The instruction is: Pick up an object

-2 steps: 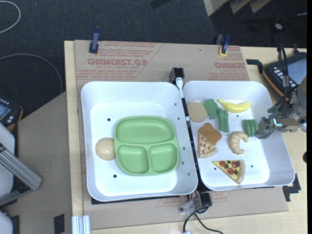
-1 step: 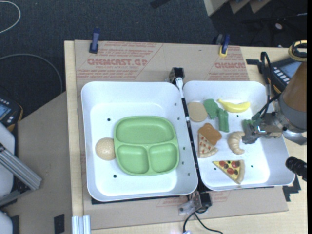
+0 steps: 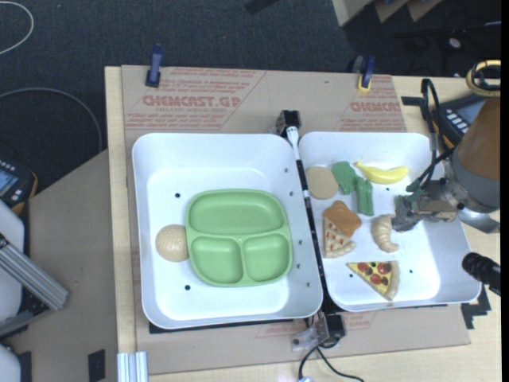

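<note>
The arm (image 3: pixel 477 161) is in over the right bin (image 3: pixel 425 281), and the gripper (image 3: pixel 406 213) sits low, just right of the croissant (image 3: pixel 384 233), apparently touching it or very nearly. Nothing is lifted: every toy food lies flat on the bin floor, so the pick is not yet made. Whether the jaws are open or closed I cannot tell; the head is a dark blur.

Taking the croissant as our landmark, and going big to small. Far off to its left, in the left bin (image 3: pixel 151 205), lies the green divided plate (image 3: pixel 238 237), with a beige round bun (image 3: pixel 172 243) touching that plate's left edge. Below the croissant, the pizza slice (image 3: pixel 375 277). Left of it, a second pizza wedge (image 3: pixel 336 239) with an orange-brown bread piece (image 3: pixel 342 216) above. Up and left, the green vegetable pieces (image 3: pixel 354 185) and a tan round cookie (image 3: pixel 322 182). Above, the banana (image 3: pixel 382 173).

My read: the croissant is the likely target, with the green pieces and banana crowding the approach from above.
</note>
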Robot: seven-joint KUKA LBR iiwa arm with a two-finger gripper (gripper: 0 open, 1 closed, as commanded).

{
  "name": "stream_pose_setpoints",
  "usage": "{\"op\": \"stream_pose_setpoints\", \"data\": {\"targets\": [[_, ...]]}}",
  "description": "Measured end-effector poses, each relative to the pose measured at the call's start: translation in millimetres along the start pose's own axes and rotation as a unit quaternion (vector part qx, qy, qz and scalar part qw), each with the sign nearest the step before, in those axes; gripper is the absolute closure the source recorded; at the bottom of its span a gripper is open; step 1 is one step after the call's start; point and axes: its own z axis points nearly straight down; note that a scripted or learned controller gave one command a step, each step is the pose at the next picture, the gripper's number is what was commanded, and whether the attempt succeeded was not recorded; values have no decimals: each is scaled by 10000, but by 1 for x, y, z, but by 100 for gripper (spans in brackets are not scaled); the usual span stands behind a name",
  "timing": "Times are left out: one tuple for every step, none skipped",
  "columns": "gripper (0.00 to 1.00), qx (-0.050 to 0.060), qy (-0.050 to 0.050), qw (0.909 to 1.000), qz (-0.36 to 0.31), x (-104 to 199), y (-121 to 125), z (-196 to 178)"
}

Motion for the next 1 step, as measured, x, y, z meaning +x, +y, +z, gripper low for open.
{"op": "stream_pose_setpoints", "data": {"targets": [[100,58,13,10000,17,-5,-3,76]]}}
